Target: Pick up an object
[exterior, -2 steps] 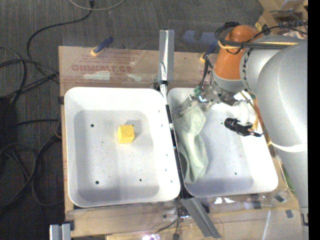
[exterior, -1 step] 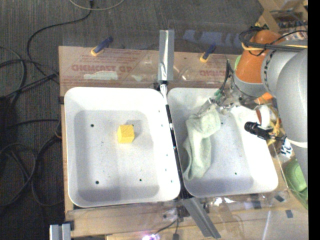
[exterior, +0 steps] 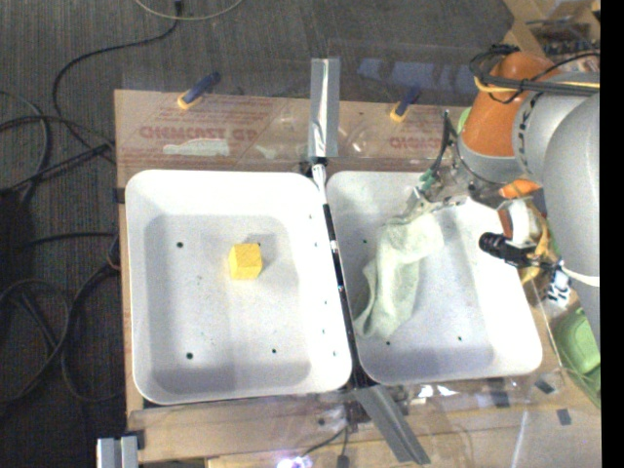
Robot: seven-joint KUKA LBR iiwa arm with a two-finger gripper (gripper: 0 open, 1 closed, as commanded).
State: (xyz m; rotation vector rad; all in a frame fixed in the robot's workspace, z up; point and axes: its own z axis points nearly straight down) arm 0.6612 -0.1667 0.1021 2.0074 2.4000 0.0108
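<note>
Cloth [exterior: 395, 273] hanging from gripper [exterior: 430, 195]

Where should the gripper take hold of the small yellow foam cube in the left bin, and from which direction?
Likely straight down from above, fingers closing on two opposite side faces of the small yellow foam cube. It sits flat and alone on the left white bin's floor, away from the walls.

We see even overhead light washing the two shallow white plastic bins [exterior: 156, 261] nearly to glare, soft shadows along their inner walls, dim dark carpet [exterior: 78, 27] beyond, and mild overall softness.
</note>
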